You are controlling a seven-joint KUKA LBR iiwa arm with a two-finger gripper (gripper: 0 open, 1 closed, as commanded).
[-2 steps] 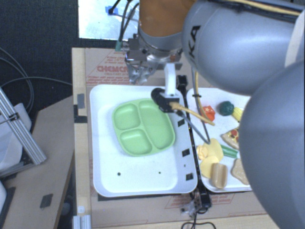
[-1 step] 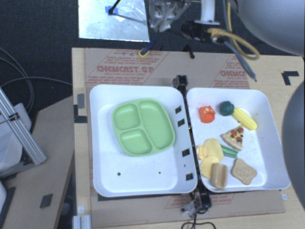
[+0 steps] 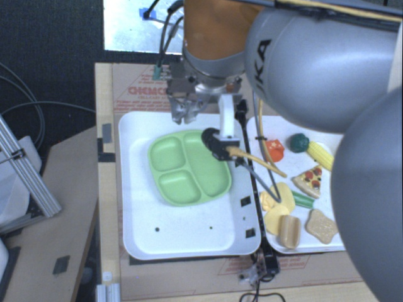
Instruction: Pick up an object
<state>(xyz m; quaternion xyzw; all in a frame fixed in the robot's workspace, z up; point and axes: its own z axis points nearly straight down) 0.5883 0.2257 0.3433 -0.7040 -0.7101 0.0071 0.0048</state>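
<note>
A grey arm with an orange band reaches over two white bins on a tabletop (image 3: 75,187). Its hand (image 3: 186,111) hangs above the far edge of the left bin (image 3: 189,238), just beyond a green divided plate (image 3: 189,168); whether it is released or clenched cannot be told, as it looks small and blurred, and nothing visible sits in it. The right bin (image 3: 315,247) holds toy food: a pizza slice (image 3: 310,180), corn (image 3: 320,155), bread (image 3: 321,226), a tomato (image 3: 274,150).
</note>
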